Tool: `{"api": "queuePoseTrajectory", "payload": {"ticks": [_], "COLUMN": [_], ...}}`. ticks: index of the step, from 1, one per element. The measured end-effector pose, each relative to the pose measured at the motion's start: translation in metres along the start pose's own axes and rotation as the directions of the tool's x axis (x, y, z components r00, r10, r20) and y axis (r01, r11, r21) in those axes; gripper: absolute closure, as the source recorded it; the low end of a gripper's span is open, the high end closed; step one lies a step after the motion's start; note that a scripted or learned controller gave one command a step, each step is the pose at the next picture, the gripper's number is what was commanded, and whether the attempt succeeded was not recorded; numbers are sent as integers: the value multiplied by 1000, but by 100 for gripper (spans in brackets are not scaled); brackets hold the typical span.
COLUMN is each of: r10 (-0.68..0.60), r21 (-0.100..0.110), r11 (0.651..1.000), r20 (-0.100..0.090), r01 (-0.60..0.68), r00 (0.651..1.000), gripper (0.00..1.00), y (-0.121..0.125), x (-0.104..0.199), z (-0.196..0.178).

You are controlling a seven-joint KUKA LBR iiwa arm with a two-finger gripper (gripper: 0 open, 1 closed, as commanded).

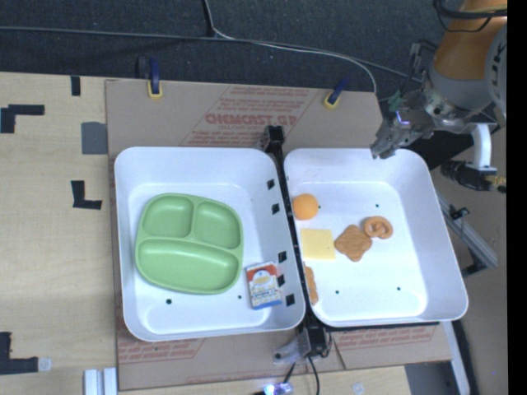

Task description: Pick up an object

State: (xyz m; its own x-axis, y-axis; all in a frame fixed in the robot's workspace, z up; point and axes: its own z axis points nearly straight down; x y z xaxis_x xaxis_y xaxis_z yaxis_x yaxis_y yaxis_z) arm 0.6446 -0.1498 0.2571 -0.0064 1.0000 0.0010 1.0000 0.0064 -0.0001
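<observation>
Bench – two white bins [428, 303] | tool [384, 148] above right bin's far rim – grip state unclear

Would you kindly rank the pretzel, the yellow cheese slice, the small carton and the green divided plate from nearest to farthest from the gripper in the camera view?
From the gripper, over the right bin's far right corner:
1. Pretzel, right bin, middle.
2. Yellow cheese slice, right bin, toward its left wall.
3. Small carton, left bin, near right corner.
4. Green divided plate, left bin, middle.
</observation>
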Motion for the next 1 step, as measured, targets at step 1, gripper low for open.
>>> {"api": "queuePoseTrajectory", "payload": {"ticks": [1], "r10": [0], "r21": [1], "r11": [1000], "r20": [1], "r01": [0], "r00": [1000], "gripper": [100], "y": [-2], "x": [55], "z": [-5]}}
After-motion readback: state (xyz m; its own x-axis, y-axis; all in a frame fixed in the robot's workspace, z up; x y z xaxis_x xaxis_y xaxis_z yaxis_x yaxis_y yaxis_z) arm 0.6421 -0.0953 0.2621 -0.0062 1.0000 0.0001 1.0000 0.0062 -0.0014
